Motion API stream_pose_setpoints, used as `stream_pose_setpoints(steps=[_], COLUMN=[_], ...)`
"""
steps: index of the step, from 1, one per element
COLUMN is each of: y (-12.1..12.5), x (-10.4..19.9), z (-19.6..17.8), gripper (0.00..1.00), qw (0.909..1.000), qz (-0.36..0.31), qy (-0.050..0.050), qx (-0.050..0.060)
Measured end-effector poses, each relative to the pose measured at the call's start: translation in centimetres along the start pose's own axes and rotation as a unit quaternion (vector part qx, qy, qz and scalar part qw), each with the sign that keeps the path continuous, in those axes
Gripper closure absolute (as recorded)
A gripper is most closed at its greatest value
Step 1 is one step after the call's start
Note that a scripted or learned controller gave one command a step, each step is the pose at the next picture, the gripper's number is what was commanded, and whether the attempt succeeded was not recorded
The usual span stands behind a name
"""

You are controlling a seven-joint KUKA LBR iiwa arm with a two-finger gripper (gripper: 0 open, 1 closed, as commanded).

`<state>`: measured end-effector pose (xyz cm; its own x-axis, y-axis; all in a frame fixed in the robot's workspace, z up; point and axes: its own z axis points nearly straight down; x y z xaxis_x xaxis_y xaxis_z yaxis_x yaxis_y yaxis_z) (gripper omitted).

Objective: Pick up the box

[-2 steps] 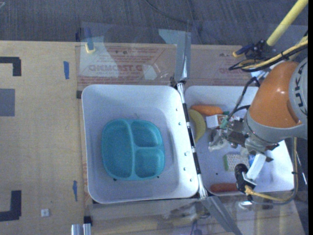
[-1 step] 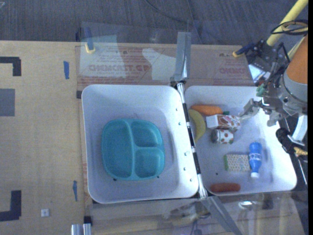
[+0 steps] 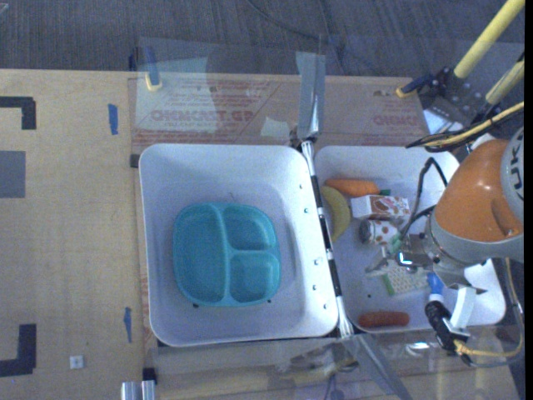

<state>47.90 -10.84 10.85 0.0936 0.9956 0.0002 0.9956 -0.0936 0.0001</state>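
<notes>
Whether the fingers are spread or closed, you cannot tell: the gripper (image 3: 405, 261) sits low in the right bin (image 3: 491, 307), hidden under the arm's wrist. Just up and left of it you see the box (image 3: 381, 207), a small white carton with red, orange and green print, lying flat in the bin's upper middle. An orange carrot (image 3: 352, 187) lies just above the box, and a yellow-green round piece (image 3: 336, 209) sits to its left against the bin wall. A reddish sausage (image 3: 382, 318) lies near the bin's lower edge. In the left bin (image 3: 158, 223), a teal divided plate (image 3: 226, 254) rests at centre.
</notes>
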Motion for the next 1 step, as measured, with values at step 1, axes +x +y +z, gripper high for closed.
stream_pose_setpoints(steps=[1], y=[7.52], x=[-0.15], z=[1.90], gripper=[0.00], qw=[0.9956], qz=[-0.093], qy=[-0.002], qx=[-0.004])
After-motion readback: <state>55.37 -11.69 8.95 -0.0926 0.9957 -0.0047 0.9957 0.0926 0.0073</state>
